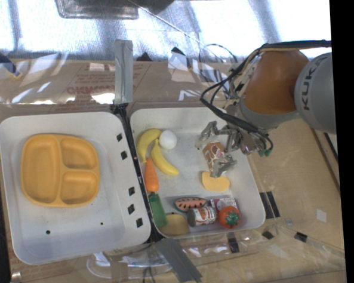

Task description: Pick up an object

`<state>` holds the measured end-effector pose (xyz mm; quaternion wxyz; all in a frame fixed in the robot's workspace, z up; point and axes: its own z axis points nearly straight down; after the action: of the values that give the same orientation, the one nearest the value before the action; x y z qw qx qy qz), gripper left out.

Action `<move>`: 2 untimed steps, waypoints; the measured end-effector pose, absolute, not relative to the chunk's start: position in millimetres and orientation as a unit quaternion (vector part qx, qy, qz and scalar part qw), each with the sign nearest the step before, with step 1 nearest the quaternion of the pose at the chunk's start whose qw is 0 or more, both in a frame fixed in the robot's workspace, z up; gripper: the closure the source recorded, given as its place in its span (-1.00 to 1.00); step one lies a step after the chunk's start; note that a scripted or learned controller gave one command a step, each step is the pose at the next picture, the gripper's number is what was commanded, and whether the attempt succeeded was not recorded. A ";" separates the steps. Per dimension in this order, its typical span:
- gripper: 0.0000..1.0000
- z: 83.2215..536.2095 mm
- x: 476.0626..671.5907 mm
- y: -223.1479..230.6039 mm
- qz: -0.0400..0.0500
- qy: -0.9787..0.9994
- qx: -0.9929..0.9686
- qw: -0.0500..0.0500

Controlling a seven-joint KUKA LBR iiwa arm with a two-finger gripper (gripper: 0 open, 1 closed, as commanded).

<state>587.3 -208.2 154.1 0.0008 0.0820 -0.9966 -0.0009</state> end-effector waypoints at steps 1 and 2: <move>-1.00 91.9 603.7 -210.0 0.000 -0.999 0.048 0.000; -1.00 93.3 612.0 -210.5 0.000 -1.000 0.010 -0.002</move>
<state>612.0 -210.5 93.3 -0.0019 0.0103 -0.9999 0.0002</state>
